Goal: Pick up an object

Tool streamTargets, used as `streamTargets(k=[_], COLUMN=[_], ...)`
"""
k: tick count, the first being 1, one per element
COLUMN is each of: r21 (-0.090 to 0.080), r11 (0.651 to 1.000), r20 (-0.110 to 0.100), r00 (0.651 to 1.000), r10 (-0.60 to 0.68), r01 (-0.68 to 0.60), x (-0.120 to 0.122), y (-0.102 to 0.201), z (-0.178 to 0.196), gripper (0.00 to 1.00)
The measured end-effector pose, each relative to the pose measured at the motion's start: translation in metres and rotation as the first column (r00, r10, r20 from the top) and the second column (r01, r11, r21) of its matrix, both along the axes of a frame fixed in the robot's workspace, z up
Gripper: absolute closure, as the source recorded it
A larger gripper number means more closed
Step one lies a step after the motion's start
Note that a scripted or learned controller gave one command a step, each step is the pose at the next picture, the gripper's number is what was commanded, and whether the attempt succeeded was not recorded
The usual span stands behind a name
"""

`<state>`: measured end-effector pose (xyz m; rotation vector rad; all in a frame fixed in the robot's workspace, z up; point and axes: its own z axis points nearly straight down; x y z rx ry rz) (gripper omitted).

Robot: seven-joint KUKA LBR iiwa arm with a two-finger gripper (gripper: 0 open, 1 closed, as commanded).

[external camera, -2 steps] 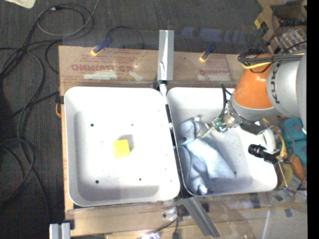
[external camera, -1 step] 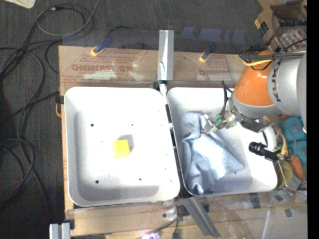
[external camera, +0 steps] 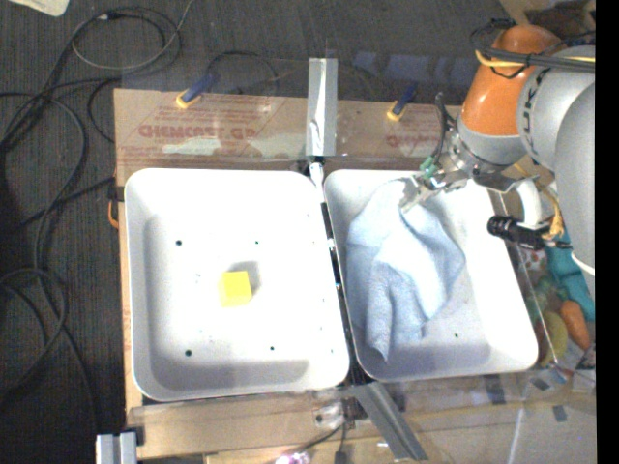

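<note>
1. Hand low over the far part of the right-hand bin, as seen from the camera, clamped on a top fold of the pale blue cloth.
2. Cloth drawn up to a peak at the hand, the rest trailing down toward the camera and lying crumpled across the middle of that bin's floor, its near end close to the front wall.
3. Bare white floor to the right of the cloth and along the front of the same bin.
4. Behind the hand, the orange band, then the grey arm running off the right edge.
5. Left-hand bin just beside the first, rims almost touching.
6. Small yellow block lying flat near the middle of the left-hand bin, well apart from hand and cloth, with a few dark specks scattered around it on the white floor.
7. Both bins on a brown desk, with an upright metal strip between their far corners.
8. Two small clamps on the desk's far edge, one with a blue grip, the other nearer the arm.
9. Dark floor beyond the desk, with black cables looped at the left.
</note>
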<state>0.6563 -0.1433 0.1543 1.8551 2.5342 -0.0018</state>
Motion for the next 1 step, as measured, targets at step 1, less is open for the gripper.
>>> streamTargets(k=[1], r21=[0.000], r11=[0.963], r20=[-0.003], r00=[0.963], r10=[-0.269], r01=[0.269], x=[0.0120], y=[0.0865], z=[0.0278], gripper=[1.00])
